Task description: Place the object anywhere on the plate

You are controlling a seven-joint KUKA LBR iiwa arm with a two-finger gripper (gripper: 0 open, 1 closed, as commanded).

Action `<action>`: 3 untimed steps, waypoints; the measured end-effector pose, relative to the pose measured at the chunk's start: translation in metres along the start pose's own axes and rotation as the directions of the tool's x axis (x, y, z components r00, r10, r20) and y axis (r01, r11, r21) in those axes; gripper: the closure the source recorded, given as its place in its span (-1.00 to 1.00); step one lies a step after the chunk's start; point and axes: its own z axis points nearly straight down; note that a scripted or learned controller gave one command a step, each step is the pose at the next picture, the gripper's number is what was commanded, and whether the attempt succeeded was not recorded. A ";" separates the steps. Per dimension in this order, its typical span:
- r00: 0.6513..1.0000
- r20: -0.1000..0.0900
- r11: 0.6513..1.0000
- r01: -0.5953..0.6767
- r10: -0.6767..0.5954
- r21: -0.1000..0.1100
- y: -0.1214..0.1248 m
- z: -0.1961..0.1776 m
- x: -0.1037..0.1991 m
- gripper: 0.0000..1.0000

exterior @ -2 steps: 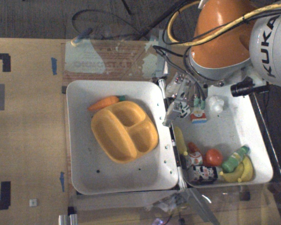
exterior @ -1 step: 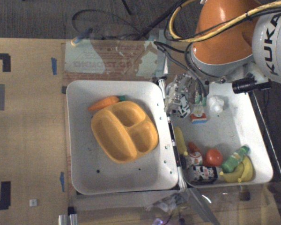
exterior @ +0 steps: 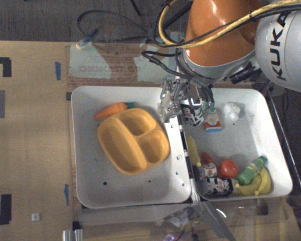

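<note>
While the gripper [exterior: 178, 102] hovers at the plate's [exterior: 133, 140] two o'clock, its finger state cannot be determined.

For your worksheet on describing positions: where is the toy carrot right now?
The carrot lies in the left bin, near its far edge, touching the upper left rim of the yellow plate.

Even overhead light (slightly soft).
</note>
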 end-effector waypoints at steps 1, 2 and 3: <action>1.000 0.000 1.000 -0.001 0.001 0.000 0.000 0.000 0.000 -1.00; 1.000 0.000 1.000 -0.001 0.001 0.000 0.000 0.000 0.000 -1.00; 1.000 0.008 1.000 -0.002 0.002 -0.003 0.000 -0.012 -0.002 1.00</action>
